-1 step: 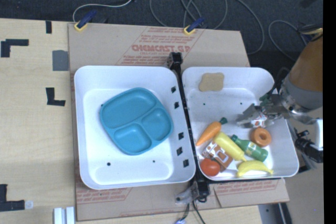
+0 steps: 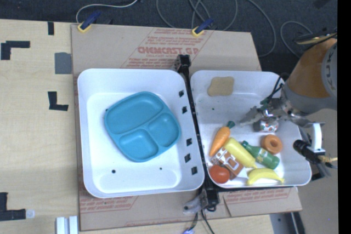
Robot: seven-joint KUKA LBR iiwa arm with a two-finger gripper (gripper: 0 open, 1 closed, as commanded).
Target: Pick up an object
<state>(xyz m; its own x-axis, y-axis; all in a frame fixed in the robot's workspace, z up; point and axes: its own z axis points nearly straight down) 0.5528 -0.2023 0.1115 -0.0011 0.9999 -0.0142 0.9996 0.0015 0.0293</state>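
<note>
Here we see the arm point(image 2: 315, 76) reaching into the right bin point(image 2: 244, 80), its gripper point(image 2: 267, 117) low over the bin floor just above the orange ring point(image 2: 271, 144). Whether anything is pinched there, we cannot tell. Taking the carrot point(image 2: 219, 140) as our landmark: the yellow corn point(image 2: 240, 152) lies touching it on its right, the green bottle point(image 2: 262, 155) just beyond that, the tomato point(image 2: 219, 174) below it, the banana point(image 2: 264, 176) further right along the near wall, and a tan cracker point(image 2: 221, 86) well above it. The blue divided plate point(image 2: 142, 125) sits in the left bin point(image 2: 88, 85), across the divider from the carrot.
</note>
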